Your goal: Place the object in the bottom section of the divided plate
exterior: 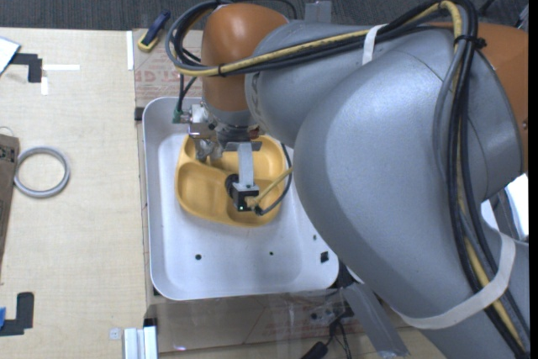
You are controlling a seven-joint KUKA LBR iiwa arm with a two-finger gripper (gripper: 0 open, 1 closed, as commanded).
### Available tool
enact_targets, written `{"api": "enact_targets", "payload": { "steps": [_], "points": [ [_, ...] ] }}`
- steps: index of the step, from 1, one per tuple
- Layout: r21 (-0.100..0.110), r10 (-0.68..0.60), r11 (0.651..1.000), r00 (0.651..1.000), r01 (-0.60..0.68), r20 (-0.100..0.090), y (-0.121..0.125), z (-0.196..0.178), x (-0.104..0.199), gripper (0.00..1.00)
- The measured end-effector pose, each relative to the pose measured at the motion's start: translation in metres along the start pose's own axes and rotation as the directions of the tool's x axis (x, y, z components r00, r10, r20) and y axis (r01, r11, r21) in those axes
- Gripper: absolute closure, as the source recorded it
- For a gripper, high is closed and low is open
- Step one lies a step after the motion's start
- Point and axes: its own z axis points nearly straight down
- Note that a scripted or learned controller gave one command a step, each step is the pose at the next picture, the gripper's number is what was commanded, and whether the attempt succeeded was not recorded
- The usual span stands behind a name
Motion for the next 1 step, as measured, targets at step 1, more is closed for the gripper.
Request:
{"api": "enact_targets", "payload": {
  "steps": [1],
  "points": [
    [0.005,-0.312,0.95,0.95,0.312,0.004,0.029,0.002,0.0041,1.0]
  ]
}}
